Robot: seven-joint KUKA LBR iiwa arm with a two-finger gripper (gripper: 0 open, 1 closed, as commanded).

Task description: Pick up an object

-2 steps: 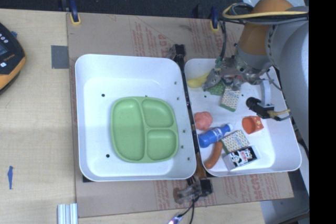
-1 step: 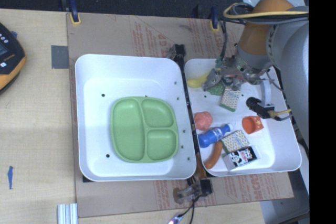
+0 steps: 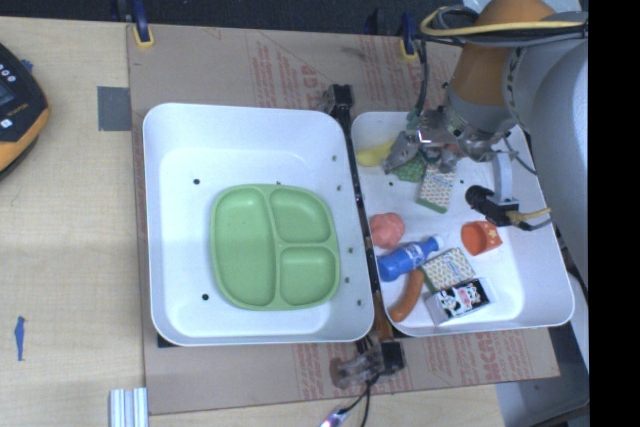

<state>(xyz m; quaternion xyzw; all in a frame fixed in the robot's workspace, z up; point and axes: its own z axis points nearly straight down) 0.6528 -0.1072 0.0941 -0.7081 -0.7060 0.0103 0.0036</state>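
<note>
One gripper [image 3: 412, 152] hangs low at the right bin's [image 3: 535, 300] far left corner, over a green packet [image 3: 410, 169] beside a yellow piece [image 3: 372, 155]; whether it is clenched or released I cannot tell.

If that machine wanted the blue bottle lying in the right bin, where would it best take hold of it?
Probably across the middle of the blue bottle, coming straight down from above. It lies flat and slanted, white cap up-right, so the end effector would close across its narrow width. The pink ball and the sausage crowd its sides.
</note>
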